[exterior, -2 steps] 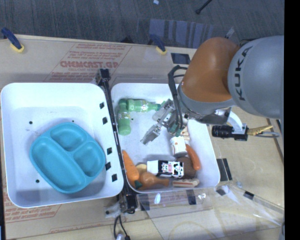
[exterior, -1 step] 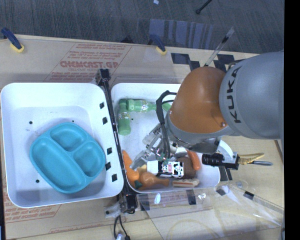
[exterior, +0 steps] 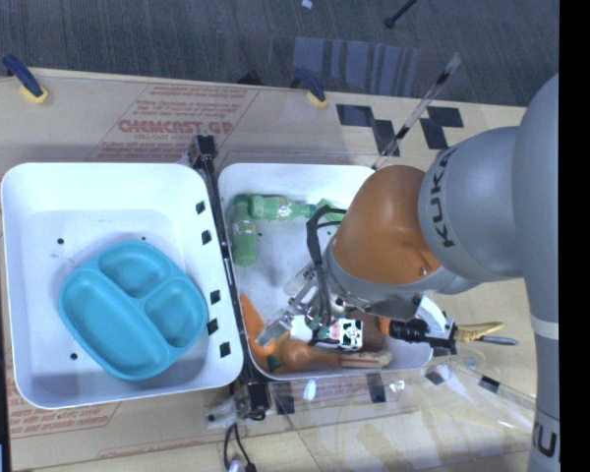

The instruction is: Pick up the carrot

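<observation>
The carrot (exterior: pixel 261 337) lies in the right bin (exterior: pixel 275 180), along its near-left corner. The gripper (exterior: pixel 310 323) hangs low just beside it; whether it is open or closed cannot be told. A blue divided plate (exterior: pixel 133 308) sits in the left bin (exterior: pixel 39 195).

Red print on the cardboard sheet (exterior: pixel 177 116) covering the counter, just behind the left bin (exterior: pixel 20 264), reads "CHEMCAST GP" in large outlined letters; the smaller red lines above and beneath it are too fine to read. More red print lies on the same cardboard along the left bin's front left corner, also too small to make out. On the grey arm (exterior: pixel 482 214), right of the orange band (exterior: pixel 383 229), dark letters "KU" show, the rest of the word cut off by the curve of the casing.
</observation>
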Available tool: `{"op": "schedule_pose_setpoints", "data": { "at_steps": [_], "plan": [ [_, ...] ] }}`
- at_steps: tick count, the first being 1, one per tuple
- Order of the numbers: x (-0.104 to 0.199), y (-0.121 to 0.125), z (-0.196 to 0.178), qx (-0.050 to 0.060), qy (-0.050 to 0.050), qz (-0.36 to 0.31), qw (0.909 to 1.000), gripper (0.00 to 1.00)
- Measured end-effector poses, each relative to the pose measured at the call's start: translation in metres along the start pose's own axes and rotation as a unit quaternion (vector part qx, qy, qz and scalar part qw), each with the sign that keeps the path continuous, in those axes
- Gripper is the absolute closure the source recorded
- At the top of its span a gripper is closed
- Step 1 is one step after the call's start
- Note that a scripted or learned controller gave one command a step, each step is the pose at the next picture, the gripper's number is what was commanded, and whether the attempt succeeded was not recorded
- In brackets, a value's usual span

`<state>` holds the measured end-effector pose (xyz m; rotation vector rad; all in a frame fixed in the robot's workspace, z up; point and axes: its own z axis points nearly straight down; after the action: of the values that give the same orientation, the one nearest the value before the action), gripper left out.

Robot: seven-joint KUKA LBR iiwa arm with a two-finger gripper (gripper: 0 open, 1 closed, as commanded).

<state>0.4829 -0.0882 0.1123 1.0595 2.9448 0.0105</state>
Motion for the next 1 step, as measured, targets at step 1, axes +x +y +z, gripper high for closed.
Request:
{"op": "schedule_pose_setpoints", "data": {
  "at_steps": [1],
  "plan": [
    [-0.0048, -0.002, 0.0077, -0.001, -0.002, 0.03, 0.9996, 0.0]
  ]
}}
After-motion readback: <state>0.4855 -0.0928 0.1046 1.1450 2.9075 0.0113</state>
